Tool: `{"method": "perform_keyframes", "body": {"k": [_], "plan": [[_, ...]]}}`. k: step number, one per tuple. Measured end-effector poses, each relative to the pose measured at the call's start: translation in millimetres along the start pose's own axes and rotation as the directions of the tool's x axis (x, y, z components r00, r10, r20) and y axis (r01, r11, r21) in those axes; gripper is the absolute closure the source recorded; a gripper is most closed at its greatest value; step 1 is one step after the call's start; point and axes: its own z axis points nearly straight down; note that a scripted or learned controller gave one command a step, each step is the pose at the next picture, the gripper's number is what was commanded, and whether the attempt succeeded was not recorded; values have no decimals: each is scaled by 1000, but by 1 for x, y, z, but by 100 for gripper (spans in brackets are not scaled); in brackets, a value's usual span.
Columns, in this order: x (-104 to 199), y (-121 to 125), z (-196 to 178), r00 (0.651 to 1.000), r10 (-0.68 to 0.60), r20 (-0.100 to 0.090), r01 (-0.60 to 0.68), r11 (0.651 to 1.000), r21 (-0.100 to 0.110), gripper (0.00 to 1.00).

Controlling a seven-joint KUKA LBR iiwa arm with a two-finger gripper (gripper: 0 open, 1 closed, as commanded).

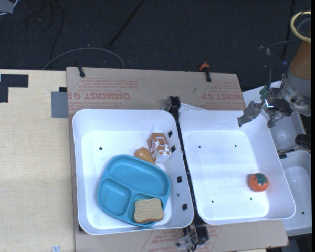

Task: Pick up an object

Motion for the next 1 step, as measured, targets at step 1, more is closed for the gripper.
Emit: {"method": "perform_keyframes", "body": {"k": [1], "plan": [[0, 2, -7, 1000, -2, 3, 2, 1000, -13, 0]]}}
